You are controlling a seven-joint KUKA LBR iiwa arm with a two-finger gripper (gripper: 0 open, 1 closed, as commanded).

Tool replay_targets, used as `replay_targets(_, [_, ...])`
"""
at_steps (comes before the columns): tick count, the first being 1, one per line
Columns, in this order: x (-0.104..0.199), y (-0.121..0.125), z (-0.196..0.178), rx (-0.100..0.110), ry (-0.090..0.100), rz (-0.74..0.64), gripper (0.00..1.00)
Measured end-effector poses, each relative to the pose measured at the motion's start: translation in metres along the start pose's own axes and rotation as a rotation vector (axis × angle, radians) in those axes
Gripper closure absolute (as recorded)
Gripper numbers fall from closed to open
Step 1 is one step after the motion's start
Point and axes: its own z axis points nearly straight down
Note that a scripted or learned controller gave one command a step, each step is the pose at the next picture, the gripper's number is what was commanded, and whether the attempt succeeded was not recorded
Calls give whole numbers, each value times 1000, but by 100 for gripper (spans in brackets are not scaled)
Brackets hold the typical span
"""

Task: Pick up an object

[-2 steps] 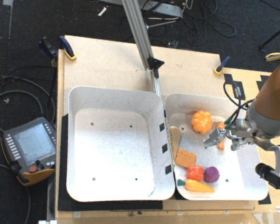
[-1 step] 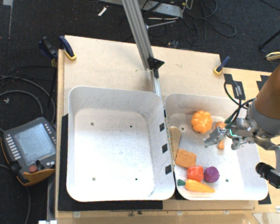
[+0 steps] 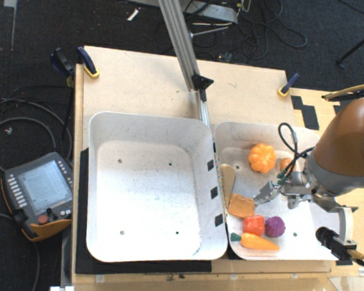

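Nothing is lifted yet — the pincer [image 3: 272,191] hangs in the right bin [image 3: 306,242], fingers apart and bare, just above the tan slice [image 3: 240,206]; tomato [image 3: 254,225], purple piece [image 3: 275,226], carrot [image 3: 259,242] wait.

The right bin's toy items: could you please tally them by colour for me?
Orange: 2, a pumpkin and a carrot
Tan: 2, a bread slice and a pale spatula-like piece
Red: 1
Purple: 1
Total: 6. An orange bit beside the arm is too hidden to count.
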Motion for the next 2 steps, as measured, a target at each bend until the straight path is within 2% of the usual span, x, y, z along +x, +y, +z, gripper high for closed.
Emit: replay_targets(2, [0,-2,76,-8,-1,0,0])
